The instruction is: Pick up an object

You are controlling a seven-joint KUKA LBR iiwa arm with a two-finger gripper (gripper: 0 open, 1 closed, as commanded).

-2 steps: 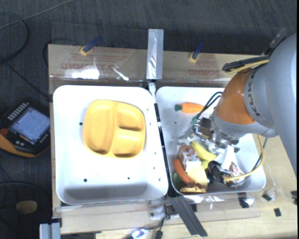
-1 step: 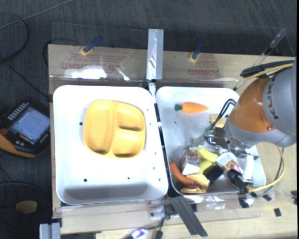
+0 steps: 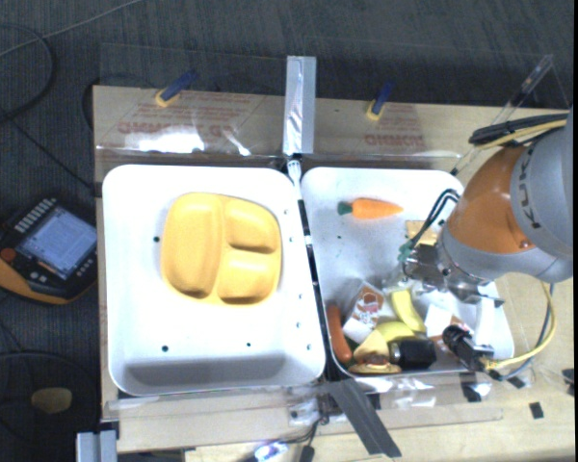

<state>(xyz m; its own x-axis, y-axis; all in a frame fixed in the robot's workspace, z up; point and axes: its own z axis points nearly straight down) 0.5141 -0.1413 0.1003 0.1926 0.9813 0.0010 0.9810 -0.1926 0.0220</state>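
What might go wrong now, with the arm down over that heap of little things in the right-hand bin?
The pile in the right bin is crowded, so the gripper may pinch two things or knock one aside. The carrot lies apart and looks easier. The arm hides part of the heap, so a missed grab could be hard to see.

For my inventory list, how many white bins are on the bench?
2. The left bin holds a yellow divided tray. The right bin holds a toy carrot and a pile of small items, where more may be hidden.
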